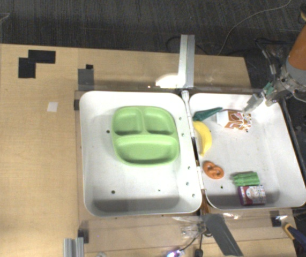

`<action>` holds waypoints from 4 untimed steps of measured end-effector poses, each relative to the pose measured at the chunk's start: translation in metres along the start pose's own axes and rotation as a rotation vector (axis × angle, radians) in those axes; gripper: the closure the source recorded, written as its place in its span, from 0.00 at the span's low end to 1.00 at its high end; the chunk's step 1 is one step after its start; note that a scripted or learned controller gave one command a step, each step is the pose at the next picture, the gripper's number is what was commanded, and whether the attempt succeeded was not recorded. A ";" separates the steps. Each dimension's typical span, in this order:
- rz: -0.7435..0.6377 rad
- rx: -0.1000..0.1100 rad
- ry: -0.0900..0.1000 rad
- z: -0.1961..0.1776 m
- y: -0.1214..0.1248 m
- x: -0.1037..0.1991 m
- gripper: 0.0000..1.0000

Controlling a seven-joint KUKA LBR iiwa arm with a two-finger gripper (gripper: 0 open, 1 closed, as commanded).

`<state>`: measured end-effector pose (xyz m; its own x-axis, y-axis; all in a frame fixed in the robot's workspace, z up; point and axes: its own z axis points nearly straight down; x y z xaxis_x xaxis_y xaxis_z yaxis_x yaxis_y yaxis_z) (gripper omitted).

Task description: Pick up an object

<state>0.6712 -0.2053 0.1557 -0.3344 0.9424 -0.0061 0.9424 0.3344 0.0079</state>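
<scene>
Gripper [247, 105] poised over packet [237, 121] near right bin's [281, 159] far edge; jaws' state indiscernible. Descend squarely, straddling packet before closing.

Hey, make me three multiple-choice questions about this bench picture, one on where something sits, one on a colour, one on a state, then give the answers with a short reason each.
1. Where does the divided plate lie?
A. In the left bin
B. In the right bin
C. On the bare bench

2. What colour is that plate?
A. Red
B. Green
C. Blue

3. How does the banana rest?
A. Held in the claw
B. Standing on the plate
C. Lying in the right bin by the wall between the bins

Answers:
1 A, the plate sits within the left bin.
2 B, all of its compartments are light green.
3 C, it lies on the floor of the right bin beside the dividing wall, well apart from the claw near the far right corner.
</scene>
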 end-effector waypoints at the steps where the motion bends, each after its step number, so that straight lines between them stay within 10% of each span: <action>1: -0.129 0.001 0.001 -0.009 0.006 0.017 0.00; 2: -0.175 0.001 0.003 0.025 0.005 0.050 0.00; 3: 0.072 0.000 0.001 0.067 -0.003 0.020 0.00; 4: 0.066 -0.007 -0.004 0.053 0.000 0.020 1.00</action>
<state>0.6648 -0.1863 0.1021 -0.2717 0.9623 -0.0091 0.9622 0.2718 0.0151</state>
